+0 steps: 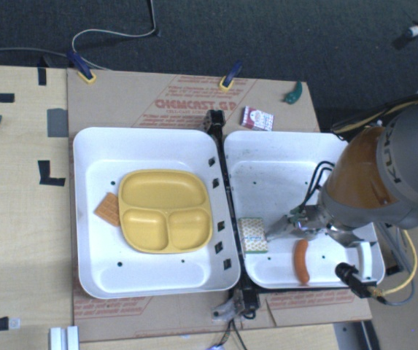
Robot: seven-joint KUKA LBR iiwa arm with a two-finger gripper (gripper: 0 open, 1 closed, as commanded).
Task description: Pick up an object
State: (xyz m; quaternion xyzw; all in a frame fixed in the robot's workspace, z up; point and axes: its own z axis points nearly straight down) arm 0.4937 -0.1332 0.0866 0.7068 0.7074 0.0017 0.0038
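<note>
In the right bin (281, 148) a small pale patterned box (253, 235) lies against the left wall, near the front. An orange sausage (301, 260) lies upright in the picture a little to the box's right, near the front wall. My gripper (282, 227) is low in this bin, between the two, with its tip pointing left just off the box's right edge and above the sausage's top end. The grey and orange arm (373, 177) covers the bin's right side. Nothing can be seen held in the gripper.
The left bin (92, 195) holds a yellow divided plate (166, 210) with a brown cracker-like piece (108, 209) tucked at its left edge. Behind the bins a small red and white packet (256, 118) and a green item (293, 92) lie on the cardboard.
</note>
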